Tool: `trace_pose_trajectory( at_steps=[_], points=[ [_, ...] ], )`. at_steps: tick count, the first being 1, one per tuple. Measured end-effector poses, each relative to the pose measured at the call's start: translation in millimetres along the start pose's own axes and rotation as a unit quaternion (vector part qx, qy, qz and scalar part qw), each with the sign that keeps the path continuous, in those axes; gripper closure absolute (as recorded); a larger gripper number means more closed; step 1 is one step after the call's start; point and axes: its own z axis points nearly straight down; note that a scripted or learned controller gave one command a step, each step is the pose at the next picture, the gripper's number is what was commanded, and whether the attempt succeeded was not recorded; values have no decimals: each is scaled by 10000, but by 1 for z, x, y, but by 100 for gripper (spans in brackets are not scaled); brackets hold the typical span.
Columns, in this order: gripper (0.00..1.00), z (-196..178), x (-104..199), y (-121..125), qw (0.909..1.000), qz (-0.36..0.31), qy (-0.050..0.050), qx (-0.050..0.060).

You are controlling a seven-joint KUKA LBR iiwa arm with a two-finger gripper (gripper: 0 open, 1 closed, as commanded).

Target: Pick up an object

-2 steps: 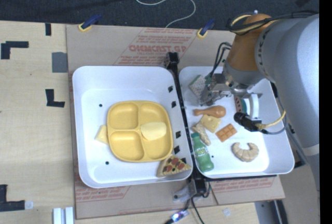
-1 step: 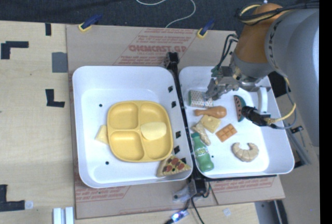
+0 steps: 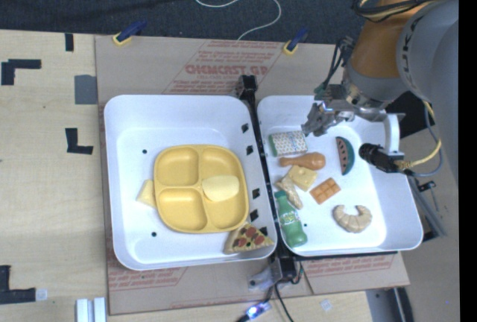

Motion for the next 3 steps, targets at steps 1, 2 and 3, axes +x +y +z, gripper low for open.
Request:
trace_pose_trajectory(
  at_steps=[1,2,3],
  points=[
    [100,-45,1,1,10000,-6,-2,-8],
    [100,-45,47,-20,10000,-24,6,25],
    [100,-33,104,-30,10000,-30,7,30]
  ],
)
